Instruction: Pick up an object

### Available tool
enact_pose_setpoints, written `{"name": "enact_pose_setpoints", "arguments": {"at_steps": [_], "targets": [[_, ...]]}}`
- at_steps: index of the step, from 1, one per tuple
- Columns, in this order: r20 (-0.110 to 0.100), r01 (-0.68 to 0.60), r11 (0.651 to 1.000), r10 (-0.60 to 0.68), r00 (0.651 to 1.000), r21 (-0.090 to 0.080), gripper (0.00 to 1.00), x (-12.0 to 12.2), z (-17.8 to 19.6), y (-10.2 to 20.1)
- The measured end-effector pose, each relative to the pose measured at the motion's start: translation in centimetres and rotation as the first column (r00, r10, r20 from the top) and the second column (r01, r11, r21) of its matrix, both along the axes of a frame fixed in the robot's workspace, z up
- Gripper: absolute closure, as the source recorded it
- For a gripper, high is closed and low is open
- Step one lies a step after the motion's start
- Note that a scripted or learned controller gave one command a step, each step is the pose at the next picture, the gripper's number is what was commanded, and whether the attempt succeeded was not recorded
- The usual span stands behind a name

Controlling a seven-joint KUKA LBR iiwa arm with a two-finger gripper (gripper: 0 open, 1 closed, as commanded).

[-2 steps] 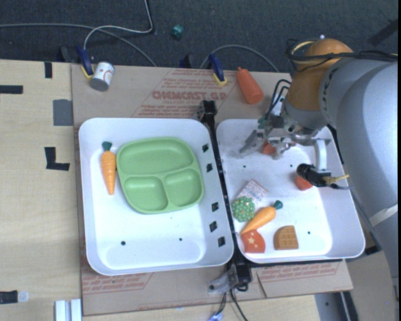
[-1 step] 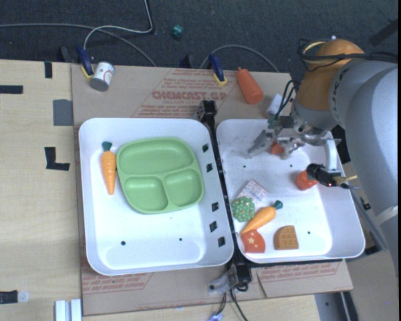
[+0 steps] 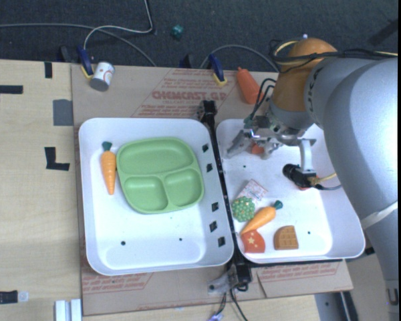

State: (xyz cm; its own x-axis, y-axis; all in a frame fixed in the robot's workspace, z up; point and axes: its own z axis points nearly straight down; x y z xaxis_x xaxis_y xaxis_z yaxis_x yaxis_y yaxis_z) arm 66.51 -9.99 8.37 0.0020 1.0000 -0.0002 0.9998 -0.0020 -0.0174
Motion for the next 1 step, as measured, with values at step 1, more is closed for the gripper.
{"name": "enact_pose_setpoints", "arguments": {"at_steps": [1], "targets": [[-0.002,-0.001,1.0,0.001,1.0,0.007,0.0,0.03,0.0,-1.99]]}}
